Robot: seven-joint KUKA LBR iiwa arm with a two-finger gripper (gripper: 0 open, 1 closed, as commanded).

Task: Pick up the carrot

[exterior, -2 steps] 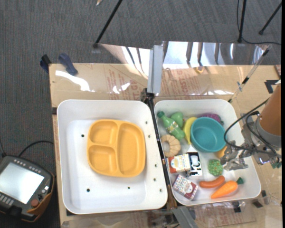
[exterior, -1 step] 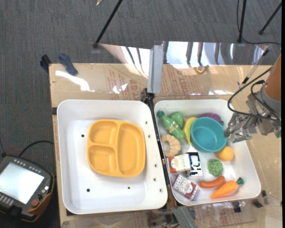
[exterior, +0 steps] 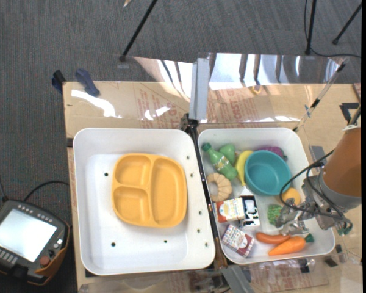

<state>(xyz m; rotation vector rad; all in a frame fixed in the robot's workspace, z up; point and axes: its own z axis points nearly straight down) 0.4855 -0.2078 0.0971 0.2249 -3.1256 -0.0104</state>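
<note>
Carrot (exterior: 288, 246) lies flat in the near right corner of the right bin (exterior: 305, 140), touching a red sausage (exterior: 271, 238) on its far-left side. Jaws (exterior: 294, 220) sit just above the carrot, over the bin's right side near a broccoli piece (exterior: 274, 214); can't tell how open they are, nothing visibly gripped. Teal bowl (exterior: 267, 171) sits farther back. Left bin (exterior: 85, 142) holds a yellow divided plate (exterior: 149, 190).
</note>
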